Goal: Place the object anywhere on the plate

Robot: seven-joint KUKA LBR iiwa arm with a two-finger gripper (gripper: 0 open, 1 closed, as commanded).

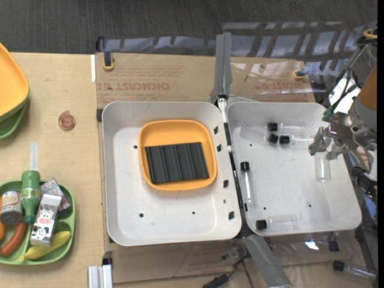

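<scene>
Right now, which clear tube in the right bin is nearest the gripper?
The upright tube directly below the gripper; the other black-capped tubes lie flat, farther left.

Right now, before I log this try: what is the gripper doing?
Gripper: over the right bin, shut on a clear tube that hangs between its fingers.

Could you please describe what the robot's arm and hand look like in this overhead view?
The arm enters at the right edge: a rounded body with an orange band and pale grey casing above it. Below sits the hand, a compact grey metal block with short, slim fingers. Glare off the metal blurs finer detail, so I cannot make out cables or markings on it.
</scene>
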